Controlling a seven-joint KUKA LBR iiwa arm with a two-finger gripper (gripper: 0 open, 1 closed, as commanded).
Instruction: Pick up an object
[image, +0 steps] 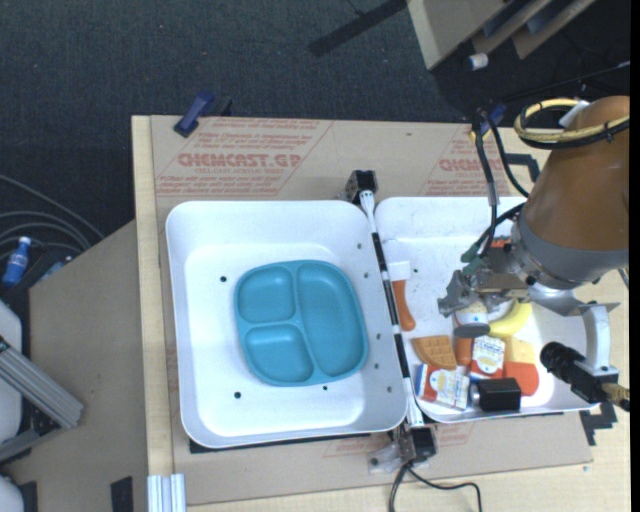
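A: Cluster of small objects in the right bin (430, 225), packed toward its near corner. Yellow banana-like piece (516, 320) just under the arm's wrist, touching a white packet with a red mark (489, 352).

B: Anything else in that heap?

A: Tan waffle-textured piece (434, 349) to the left of the packet. Small carton with red and white print (443, 385) at the near edge, beside a black block (499, 396) and an orange-red piece (524, 377). Orange carrot-like stick (402, 304) apart from the heap, lying along the bin's left wall.

B: And the gripper?

A: Gripper (470, 305) low over the right bin, just above and left of the heap, metal parts pointing down. Cannot tell how far apart the jaws stand; nothing seen held. Grey and orange arm (580, 190) coming in from the right, covering much of the bin's far side.

B: Left side?

A: Left bin (200, 240) with a blue divided plate (300, 322) near its middle, three compartments, lying flat. Black clamps (360, 184) at the seam between the bins, far end and near end. Both bins on a brown board (250, 150) with red lettering. Blue clip (194, 114) at the board's far left corner. Dark carpet (150, 50) beyond.
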